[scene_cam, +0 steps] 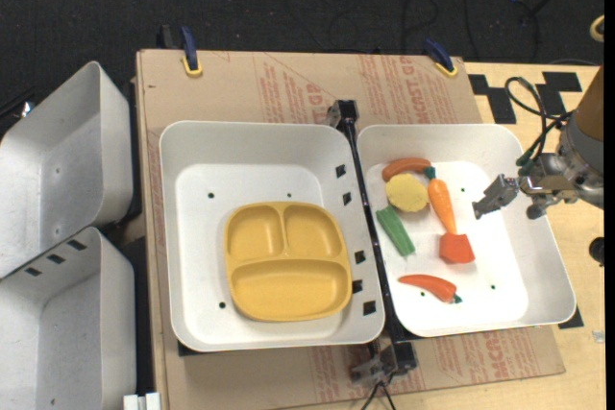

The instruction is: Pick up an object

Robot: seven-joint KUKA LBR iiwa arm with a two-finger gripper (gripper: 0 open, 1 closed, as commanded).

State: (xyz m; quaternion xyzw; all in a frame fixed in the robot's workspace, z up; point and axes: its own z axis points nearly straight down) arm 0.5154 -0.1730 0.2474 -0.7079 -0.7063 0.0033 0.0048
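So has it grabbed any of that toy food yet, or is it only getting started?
Nothing looks picked up yet. The carrot, yellow lemon-like piece, green pod, sausage, orange-red block and chilli all lie in the right bin. The gripper hangs over that bin's right side, near the carrot, with nothing in it. Closing on a piece and lifting remain.

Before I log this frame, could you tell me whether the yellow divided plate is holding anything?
Empty. The yellow divided plate in the left bin shows bare compartments; the toy food all lies in the right bin.
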